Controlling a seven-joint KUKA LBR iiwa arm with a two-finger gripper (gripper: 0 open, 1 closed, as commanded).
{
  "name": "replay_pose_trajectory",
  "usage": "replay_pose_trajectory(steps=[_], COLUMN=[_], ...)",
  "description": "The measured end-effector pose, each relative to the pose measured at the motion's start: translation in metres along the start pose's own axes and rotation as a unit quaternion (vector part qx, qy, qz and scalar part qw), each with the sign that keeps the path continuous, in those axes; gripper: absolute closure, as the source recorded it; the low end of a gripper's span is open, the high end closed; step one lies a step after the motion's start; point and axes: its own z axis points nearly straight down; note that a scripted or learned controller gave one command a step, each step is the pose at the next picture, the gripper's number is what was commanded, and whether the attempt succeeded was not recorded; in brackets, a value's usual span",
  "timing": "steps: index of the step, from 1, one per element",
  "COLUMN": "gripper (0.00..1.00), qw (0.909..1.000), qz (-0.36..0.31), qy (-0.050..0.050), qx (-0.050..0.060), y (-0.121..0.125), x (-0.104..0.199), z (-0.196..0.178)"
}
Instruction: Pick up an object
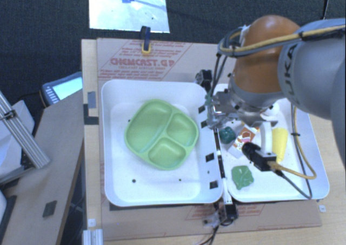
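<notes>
The right bin (319, 184) holds several small items: a dark teal piece (227, 134) near its left wall, a light green lump (241, 176) toward the front, a yellow oblong object (280, 144), and a white and orange packet (247, 133). My gripper (218, 118) hangs under the grey and orange wrist at the divider between the two bins, just above and left of the teal piece. The wrist hides most of the gripper, and I see nothing held in it.
The left bin (116, 190) carries a large light green divided plate (161, 133). A black cable fitting (257, 157) on the arm hangs over the right bin's middle. The arm's bulk covers the right bin's back part. Brown cardboard (143, 61) lies behind the bins.
</notes>
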Motion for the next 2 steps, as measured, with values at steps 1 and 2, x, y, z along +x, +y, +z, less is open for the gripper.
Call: replay_pose_trajectory(steps=[1,2], gripper=[1.0,0.0], qw=[1.0,1.0], qz=[0.001,0.003], qy=[-0.001,-0.001], qx=[0.0,0.0], y=[-0.0163,-0.0158], x=[0.0424,0.0408], z=[0.0051,0.0049])
